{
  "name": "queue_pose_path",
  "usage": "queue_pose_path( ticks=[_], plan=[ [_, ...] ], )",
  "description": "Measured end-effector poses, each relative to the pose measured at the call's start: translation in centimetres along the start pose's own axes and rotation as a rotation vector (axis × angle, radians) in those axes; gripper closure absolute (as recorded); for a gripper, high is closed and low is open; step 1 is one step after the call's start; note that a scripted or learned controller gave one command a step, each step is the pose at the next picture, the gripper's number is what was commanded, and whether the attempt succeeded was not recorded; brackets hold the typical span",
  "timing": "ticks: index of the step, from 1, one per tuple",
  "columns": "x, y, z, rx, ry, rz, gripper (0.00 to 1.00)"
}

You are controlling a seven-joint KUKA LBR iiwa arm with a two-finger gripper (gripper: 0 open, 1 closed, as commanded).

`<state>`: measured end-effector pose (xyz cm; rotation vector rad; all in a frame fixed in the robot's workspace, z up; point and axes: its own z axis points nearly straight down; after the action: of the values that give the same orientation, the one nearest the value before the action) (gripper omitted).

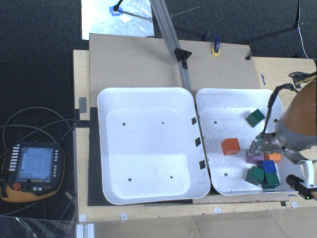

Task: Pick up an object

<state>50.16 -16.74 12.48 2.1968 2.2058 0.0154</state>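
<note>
Gripper down among the blocks at lower right, nothing lifted yet.

The right bin (216,114) holds every object; the left bin (143,148) sits mid-frame. The gripper (261,148) is low over the purple block (253,157), beside the orange block (230,146); whether it is wide or closed I cannot tell. Grasping and lifting appear left to do.

A teach pendant (32,171) with coiled cables lies left of the bench (148,53).
</note>
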Motion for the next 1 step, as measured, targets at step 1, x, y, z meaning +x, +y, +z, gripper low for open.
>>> queue_pose_path(
  ticks=[1],
  plan=[
    [0.37,0.17,-6.25,0.018,0.011,-0.001,1.00]
  ],
)
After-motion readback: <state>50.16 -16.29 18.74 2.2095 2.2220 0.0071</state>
